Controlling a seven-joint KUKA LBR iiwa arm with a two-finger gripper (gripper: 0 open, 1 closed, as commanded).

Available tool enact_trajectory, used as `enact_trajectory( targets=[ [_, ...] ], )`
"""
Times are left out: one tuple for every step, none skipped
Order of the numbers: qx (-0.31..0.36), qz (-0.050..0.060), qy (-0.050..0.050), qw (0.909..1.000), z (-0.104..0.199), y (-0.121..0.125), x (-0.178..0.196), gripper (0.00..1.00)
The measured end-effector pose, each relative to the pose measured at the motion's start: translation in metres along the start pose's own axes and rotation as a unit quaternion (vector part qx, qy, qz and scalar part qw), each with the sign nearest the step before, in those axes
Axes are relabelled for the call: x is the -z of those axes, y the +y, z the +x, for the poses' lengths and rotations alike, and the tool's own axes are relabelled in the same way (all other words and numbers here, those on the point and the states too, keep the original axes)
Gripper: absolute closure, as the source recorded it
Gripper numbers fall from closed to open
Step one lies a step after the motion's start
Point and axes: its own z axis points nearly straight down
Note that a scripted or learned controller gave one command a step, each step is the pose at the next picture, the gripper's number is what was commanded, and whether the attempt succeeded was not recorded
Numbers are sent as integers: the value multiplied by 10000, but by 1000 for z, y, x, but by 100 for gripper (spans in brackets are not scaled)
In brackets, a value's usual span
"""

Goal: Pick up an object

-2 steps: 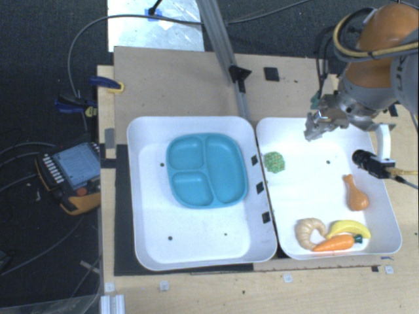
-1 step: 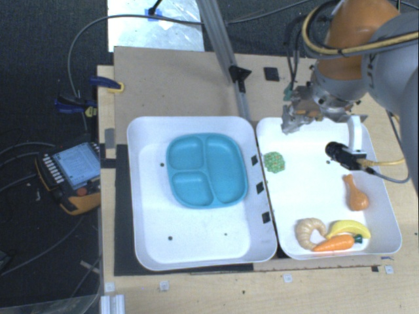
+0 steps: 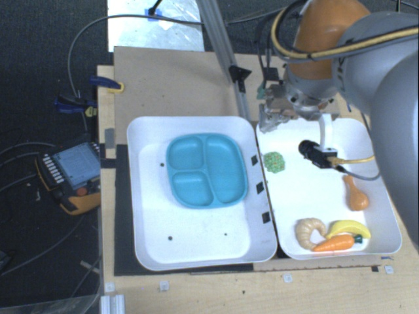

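left bin [image 3: 147,241] holds a blue tray [image 3: 206,169]; right bin [image 3: 294,195] holds broccoli [image 3: 273,162], croissant [image 3: 309,230], banana [image 3: 349,227], carrot [image 3: 334,243]; pincer [image 3: 278,118] state unclear.

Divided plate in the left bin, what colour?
Light blue, plain; the divided plate shows in the camera view.

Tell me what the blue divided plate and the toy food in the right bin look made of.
Blue divided plate: looks like moulded plastic, matte, with soft rounded compartment rims. Carrot, banana and croissant: probably plastic toys, with flat saturated colours and a slight sheen. Green broccoli-like piece: bumpy surface, material unclear.
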Motion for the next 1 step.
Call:
enact_trajectory(
  targets=[
    [6, -3, 5, 10000, 51, 11, -5, 100]
  ],
)
